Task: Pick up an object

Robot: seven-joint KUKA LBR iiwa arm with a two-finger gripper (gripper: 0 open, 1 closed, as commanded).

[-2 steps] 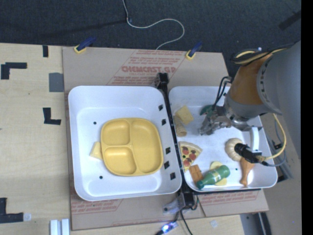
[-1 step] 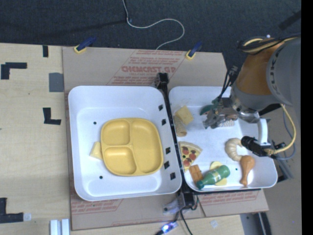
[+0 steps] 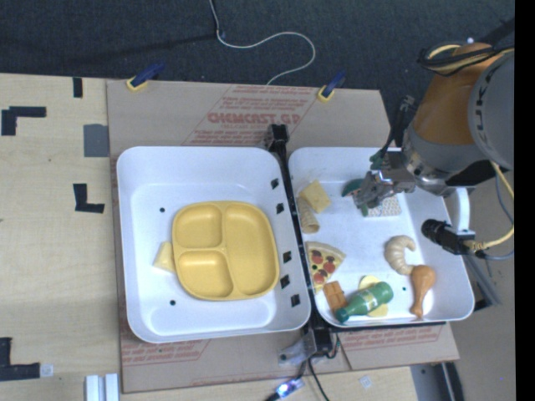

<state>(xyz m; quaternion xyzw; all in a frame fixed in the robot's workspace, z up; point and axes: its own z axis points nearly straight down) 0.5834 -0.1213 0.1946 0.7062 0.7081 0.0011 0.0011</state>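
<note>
Camera view looks down on a tabletop [image 3: 50,224] with two shallow white bins side by side. The left white bin [image 3: 138,307] holds a yellow plastic divided plate [image 3: 224,251] with a pale yellow wedge [image 3: 163,257] tucked at its left edge. The right white bin [image 3: 456,307] carries the loose toy food: a pale yellow cheese-like block [image 3: 315,197] near the dividing wall, a toy pizza slice [image 3: 323,261] below it, a small orange block [image 3: 333,294], a green plastic bottle [image 3: 365,300] lying on its side, a beige croissant-shaped piece [image 3: 401,252] and an orange toy drumstick [image 3: 420,288].

From where I stand, the grey arm with its orange band [image 3: 447,98] comes in from the right and its pincer [image 3: 368,194] hangs low over the upper part of the right bin. No single target is named, so any piece will do. The nearest is a small grey speckled flat piece [image 3: 386,209] lying just beside and slightly below-right of the pincer tip, partly under it. The cheese-like block lies to the pincer's left, near but apart.

Whether the pincer's fingers are apart or together I cannot tell; the dark, greenish mass at the tip is too blurred, and I cannot see anything clearly held. The speckled piece's outline and long axis are also hard to read, cut off by the wrist.
</note>
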